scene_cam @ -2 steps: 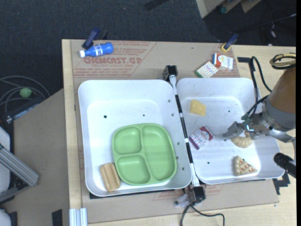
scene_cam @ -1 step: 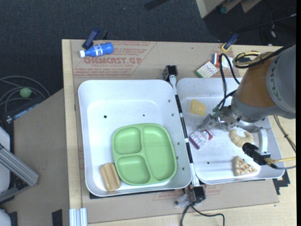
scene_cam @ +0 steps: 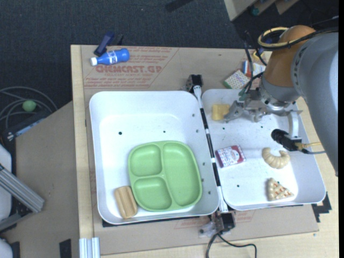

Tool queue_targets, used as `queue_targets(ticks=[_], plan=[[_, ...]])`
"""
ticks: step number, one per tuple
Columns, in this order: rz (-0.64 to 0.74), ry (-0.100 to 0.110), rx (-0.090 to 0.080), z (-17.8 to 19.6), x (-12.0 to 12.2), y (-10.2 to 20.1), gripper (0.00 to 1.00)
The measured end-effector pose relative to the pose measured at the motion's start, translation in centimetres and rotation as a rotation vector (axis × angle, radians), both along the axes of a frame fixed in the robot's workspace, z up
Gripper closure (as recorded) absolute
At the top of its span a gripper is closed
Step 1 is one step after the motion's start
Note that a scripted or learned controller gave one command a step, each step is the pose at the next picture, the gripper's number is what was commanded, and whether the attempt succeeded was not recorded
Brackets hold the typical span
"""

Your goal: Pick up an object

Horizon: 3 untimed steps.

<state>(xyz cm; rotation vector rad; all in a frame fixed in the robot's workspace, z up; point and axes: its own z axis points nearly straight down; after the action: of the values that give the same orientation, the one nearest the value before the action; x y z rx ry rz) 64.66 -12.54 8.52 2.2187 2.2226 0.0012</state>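
In the right bin (scene_cam: 306,190) lie a yellow cheese block (scene_cam: 219,112) at the back left, a red and white packet (scene_cam: 230,156) by the left wall, a croissant (scene_cam: 276,157) and a pizza slice (scene_cam: 279,190) toward the front right. My gripper (scene_cam: 248,110) hangs low over the back of this bin, just right of the cheese block, below the orange band (scene_cam: 280,63). Nothing shows in its grasp.
The left bin (scene_cam: 107,112) holds a green divided plate (scene_cam: 164,175) and a tan bread piece (scene_cam: 126,201) at its front left. A blue and white bottle (scene_cam: 110,57) lies on the bench behind it. A patterned card (scene_cam: 235,80) sits behind the right bin.
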Motion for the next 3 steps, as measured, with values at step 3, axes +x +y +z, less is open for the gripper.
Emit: queue_targets(ticks=[3], plan=[[-0.002,0.004,0.001,-0.1,-11.7,2.5,0.0]])
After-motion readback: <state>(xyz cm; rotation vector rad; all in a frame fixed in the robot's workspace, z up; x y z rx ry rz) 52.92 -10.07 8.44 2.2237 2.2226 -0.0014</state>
